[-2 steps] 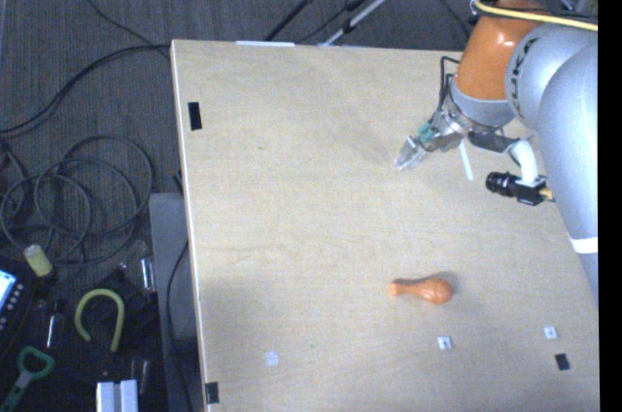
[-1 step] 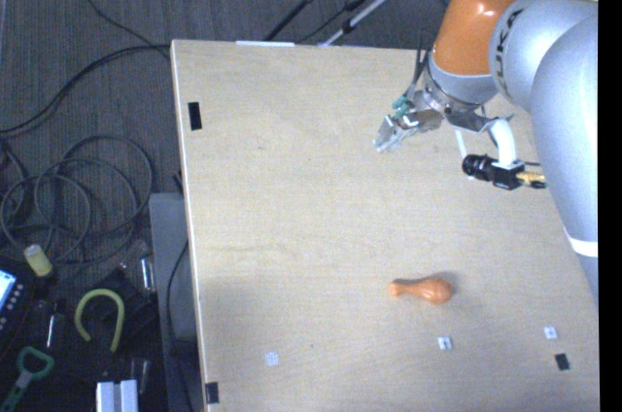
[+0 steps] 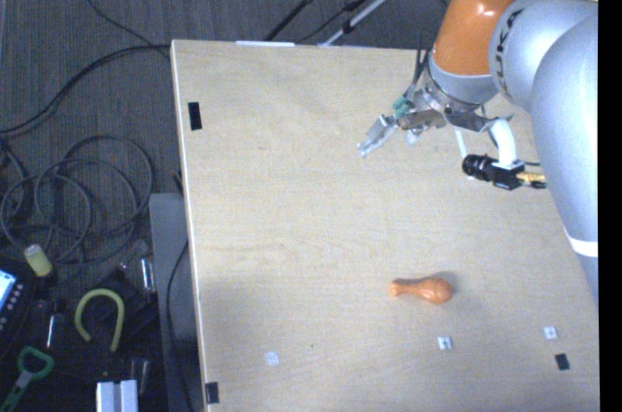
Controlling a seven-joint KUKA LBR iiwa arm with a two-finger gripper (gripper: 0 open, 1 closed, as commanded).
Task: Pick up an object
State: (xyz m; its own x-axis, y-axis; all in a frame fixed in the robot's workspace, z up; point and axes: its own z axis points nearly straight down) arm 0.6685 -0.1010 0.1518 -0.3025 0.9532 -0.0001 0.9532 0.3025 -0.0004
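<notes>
Nearest the camera, low on the bench (image 3: 292, 235), lies an orange pear-shaped object (image 3: 424, 290), untouched and alone. Farther up, well apart from it, the gripper (image 3: 374, 141) hangs over bare board with nothing between its fingers; I cannot tell how wide they stand. Judging by this, reaching, gripping and lifting all remain

bench (image 3: 292, 206): pale matt wood | arm (image 3: 559, 80): glossy grey-orange shell | floor (image 3: 87, 2): rough carpet
</notes>
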